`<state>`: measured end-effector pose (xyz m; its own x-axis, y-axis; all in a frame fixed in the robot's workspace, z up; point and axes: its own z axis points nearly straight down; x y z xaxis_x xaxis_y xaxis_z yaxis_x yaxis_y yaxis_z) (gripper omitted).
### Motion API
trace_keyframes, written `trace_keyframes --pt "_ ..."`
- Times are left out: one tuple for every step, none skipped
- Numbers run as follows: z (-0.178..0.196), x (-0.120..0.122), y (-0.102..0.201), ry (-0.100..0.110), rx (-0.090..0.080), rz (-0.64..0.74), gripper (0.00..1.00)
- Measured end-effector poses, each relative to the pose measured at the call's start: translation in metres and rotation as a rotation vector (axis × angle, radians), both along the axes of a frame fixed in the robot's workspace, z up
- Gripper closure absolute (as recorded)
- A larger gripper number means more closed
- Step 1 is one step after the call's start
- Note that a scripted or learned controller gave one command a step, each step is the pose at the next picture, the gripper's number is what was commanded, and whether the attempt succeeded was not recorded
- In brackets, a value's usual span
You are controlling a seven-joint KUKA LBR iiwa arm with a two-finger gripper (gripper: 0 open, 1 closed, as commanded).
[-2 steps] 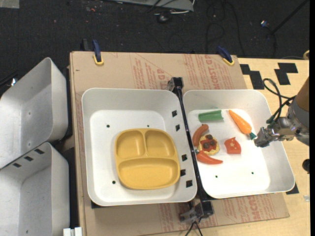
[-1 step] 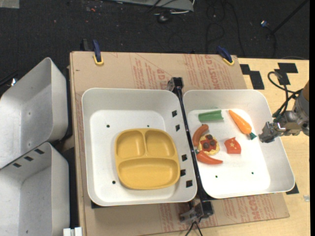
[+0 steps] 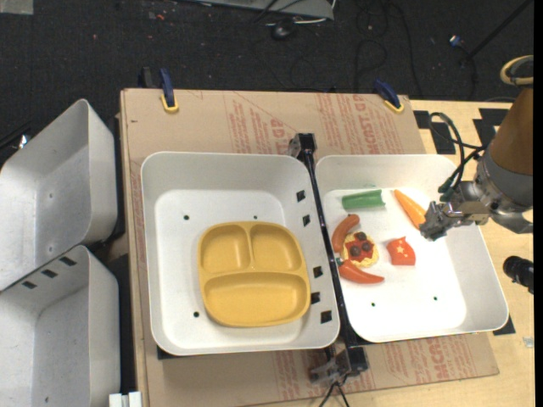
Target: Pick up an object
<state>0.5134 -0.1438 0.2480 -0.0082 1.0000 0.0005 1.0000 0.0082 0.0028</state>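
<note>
The right bin [image 3: 484,308] has a few small toy foods in it. There's a green piece [image 3: 363,198] at the top, an orange carrot [image 3: 411,208] next to it, a red piece [image 3: 401,251] lower down, and a little pile w/ a red sausage [image 3: 344,228], a cookie [image 3: 360,248] and a red pepper [image 3: 363,274] near the wall between the bins. The left bin [image 3: 161,227] holds a yellow tray [image 3: 253,273].

The carrot is closest to the claw [image 3: 435,225], just beside it. It's prob. light, hard plastic, smooth, so a bit slippery. Not easy to break. Best to pinch it across the thin middle.

The claw hangs low over the right bin, by the carrot's lower end. Can't tell if it's open or closed, it's too dark and small. Nothing seen in it.
</note>
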Motion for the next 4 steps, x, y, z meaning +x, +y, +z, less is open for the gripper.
trace_keyframes --pt "0.006 0.007 0.059 0.001 0.0 0.0 1.0" --pt "-0.007 0.008 0.117 0.004 0.001 0.0 1.0" --pt "-0.018 0.02 0.17 0.003 0.0 0.0 1.0" --pt "-0.022 0.018 0.232 0.004 0.001 0.001 1.0"
